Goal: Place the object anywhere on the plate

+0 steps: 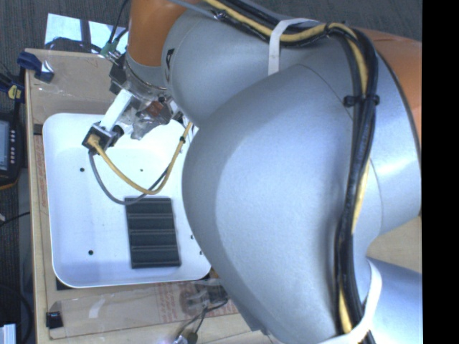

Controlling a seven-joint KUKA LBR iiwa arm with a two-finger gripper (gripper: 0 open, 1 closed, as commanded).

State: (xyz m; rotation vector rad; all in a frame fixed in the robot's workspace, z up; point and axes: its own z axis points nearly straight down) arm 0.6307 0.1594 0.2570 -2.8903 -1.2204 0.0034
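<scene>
Gripper (143, 117) hovering upper left, grip state hidden | you're seeing a dark ribbed block (153, 232) lying lower left in bin (64, 192) | probably stiff, light; pinch its long sides.

Bulky grey arm (287, 178) reaching leftward, orange-banded wrist (147, 27) angled down.
</scene>
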